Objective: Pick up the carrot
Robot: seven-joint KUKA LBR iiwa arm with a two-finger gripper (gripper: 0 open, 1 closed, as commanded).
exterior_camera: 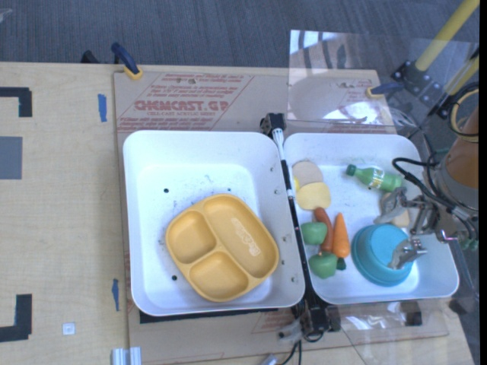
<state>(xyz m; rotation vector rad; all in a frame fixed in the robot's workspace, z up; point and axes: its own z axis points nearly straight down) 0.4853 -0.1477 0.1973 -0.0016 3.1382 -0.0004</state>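
The orange carrot (340, 235) lies in the right bin (434, 280), pointing up and down, just left of a blue bowl (380, 255). My gripper (400, 229) reaches in from the right and hovers over the bowl's right side, a little to the right of the carrot. Its two metal fingers (393, 202) stand apart, one above the bowl's far rim and one over its near right edge. The gripper is open, and the carrot is not between the fingers.
A reddish sausage-like piece (323, 220) and two green peppers (313, 233) crowd the carrot's left side. A green bottle (375, 177) and two pale food pieces (313, 196) lie farther back. A yellow divided plate (221, 245) sits in the left bin (152, 204).
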